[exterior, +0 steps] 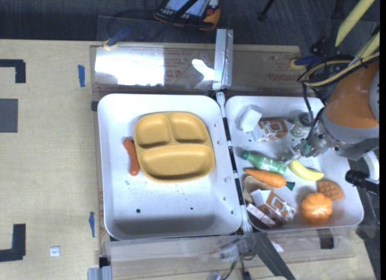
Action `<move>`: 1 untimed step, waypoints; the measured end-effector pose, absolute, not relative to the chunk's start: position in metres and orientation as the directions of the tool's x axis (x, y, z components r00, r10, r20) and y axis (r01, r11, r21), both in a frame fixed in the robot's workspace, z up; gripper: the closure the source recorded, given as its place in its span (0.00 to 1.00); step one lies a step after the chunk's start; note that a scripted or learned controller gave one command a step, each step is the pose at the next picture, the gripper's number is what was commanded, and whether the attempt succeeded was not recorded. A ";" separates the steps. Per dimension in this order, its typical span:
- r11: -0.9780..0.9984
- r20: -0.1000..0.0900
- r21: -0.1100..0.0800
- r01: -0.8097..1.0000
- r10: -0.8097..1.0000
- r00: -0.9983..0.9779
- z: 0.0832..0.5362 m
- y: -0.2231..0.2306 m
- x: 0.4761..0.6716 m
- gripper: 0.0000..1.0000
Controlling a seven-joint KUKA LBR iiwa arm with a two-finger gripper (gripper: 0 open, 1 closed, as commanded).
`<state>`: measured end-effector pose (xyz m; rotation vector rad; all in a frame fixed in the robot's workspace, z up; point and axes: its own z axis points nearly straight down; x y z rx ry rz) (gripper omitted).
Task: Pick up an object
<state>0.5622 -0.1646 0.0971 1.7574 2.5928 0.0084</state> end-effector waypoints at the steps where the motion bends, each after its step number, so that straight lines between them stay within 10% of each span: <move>1: 0.406 -0.001 0.001 0.914 0.914 -0.406 0.268 -0.055 0.594 1.00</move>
